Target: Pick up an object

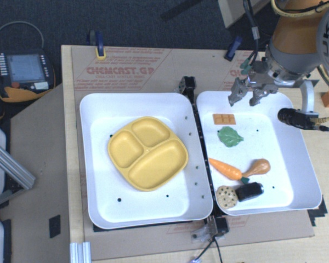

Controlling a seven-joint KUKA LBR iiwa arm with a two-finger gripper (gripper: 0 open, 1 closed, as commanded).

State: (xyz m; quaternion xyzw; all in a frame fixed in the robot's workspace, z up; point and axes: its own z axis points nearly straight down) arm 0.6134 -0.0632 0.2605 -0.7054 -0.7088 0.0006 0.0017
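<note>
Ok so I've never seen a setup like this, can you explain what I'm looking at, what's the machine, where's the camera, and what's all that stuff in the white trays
This is one picture from a camera fixed above a workbench, looking down at a slant. The machine at the upper right is a robot arm, grey and orange, ending in a two-finger claw. The claw hangs over the far edge of the right bin with nothing between its fingers.

The left bin holds a yellow divided plate. The right bin holds toy food: a small waffle, a green leaf, a carrot, a chicken drumstick, a speckled cookie and a small black object I can't identify. The arm's job is to pick one thing up.
</note>
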